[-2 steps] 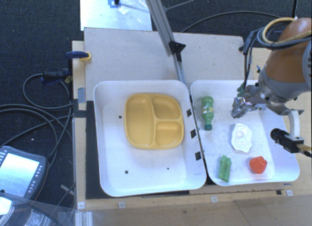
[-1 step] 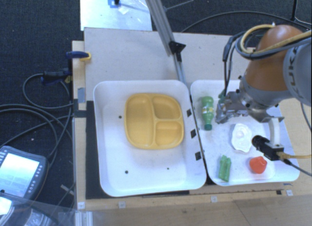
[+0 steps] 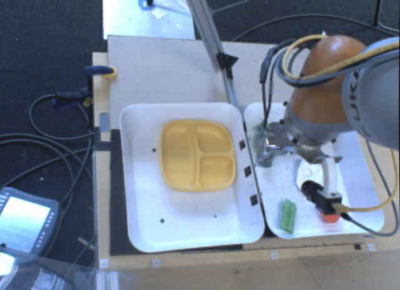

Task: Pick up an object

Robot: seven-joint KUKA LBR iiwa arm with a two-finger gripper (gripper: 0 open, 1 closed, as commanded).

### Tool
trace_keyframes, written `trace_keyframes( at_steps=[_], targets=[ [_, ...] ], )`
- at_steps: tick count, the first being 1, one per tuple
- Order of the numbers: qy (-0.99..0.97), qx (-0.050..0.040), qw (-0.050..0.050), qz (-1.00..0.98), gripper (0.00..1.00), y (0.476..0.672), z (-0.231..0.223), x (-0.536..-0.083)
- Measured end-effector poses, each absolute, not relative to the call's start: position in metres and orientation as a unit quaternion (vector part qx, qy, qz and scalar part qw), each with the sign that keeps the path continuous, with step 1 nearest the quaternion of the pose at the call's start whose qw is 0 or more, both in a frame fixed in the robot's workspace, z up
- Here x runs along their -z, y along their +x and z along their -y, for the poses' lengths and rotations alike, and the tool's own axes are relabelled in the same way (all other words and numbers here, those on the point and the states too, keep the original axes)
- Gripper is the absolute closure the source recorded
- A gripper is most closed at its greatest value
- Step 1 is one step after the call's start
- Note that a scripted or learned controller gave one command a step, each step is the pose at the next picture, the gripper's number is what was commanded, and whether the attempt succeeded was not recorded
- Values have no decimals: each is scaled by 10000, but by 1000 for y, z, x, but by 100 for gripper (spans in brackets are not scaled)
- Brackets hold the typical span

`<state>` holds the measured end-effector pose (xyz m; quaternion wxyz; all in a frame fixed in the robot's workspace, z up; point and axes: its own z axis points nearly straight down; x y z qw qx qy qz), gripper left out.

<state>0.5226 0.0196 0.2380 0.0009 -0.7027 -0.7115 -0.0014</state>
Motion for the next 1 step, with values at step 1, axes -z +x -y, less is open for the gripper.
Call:
trace_keyframes(
  at_steps=[1],
  targets=[
    [-7025,11,12,7117,100,510,-83,-233]
  ],
)
